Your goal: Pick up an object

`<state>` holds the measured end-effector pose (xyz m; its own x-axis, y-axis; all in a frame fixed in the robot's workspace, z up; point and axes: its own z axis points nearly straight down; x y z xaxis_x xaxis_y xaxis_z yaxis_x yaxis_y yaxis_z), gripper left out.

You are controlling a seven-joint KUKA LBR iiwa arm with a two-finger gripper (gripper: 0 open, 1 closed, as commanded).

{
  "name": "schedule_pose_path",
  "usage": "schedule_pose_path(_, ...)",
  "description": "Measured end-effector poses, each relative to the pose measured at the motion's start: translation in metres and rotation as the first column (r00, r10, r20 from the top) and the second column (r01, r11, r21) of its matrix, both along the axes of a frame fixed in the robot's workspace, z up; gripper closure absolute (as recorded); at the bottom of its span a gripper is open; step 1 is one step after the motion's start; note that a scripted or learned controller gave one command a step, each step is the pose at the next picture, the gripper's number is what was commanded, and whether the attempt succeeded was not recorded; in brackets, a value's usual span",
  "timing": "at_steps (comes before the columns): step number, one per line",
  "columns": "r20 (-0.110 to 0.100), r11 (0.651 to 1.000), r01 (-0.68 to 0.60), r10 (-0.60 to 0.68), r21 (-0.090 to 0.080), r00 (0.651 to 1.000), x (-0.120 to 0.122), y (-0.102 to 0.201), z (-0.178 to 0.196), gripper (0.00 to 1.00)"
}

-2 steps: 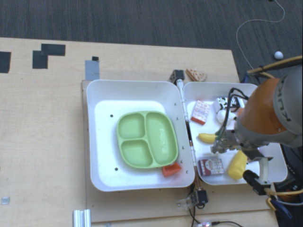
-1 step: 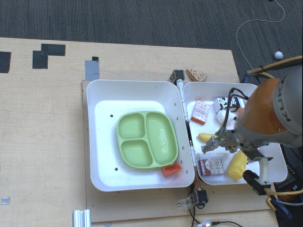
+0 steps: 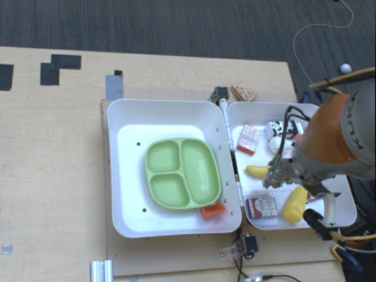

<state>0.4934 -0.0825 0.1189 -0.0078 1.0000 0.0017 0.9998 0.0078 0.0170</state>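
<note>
We see the gripper (image 3: 275, 178) low in the right bin (image 3: 258, 222), finger state undeterminable, beside a banana (image 3: 257, 171), arm hiding items behind it, orange block (image 3: 212, 211) half under green tray (image 3: 183, 173).

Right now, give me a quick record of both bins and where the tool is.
left bin: green divided plate; orange block at the plate's lower right edge
right bin: red-and-white packet, banana, dark red packet, yellow object
tool: over the right bin, just right of the banana
grasp: cannot tell
</note>
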Motion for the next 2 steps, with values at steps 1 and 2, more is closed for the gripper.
schedule_pose_path(1,0.0,1.0,0.001,-0.001,0.0,1.0,0.0,0.0,0.0,0.0)
schedule_pose_path(2,-0.011,1.0,0.007,-0.007,-0.001,1.0,-0.005,-0.008,-0.032,0.0)
